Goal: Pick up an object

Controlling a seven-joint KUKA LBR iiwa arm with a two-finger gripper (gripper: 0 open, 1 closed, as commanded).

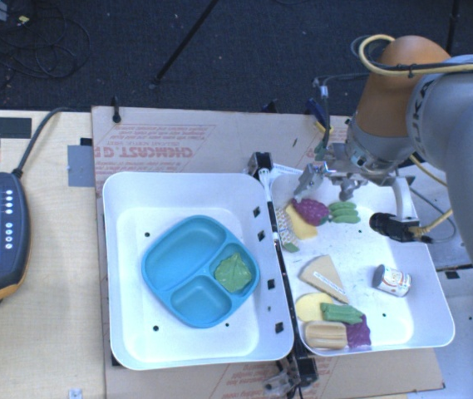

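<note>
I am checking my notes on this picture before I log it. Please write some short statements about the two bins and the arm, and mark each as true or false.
1. The blue tray lies in the left bin. True.
2. A green leafy piece sits in one compartment of the blue tray. True.
3. The small can stands in the left bin. False: it lies in the right bin, near its right side.
4. The gripper hangs over the far end of the right bin, near the purple piece. True.
5. The wedge of cheese rests on the blue tray. False: it lies in the right bin.
</note>
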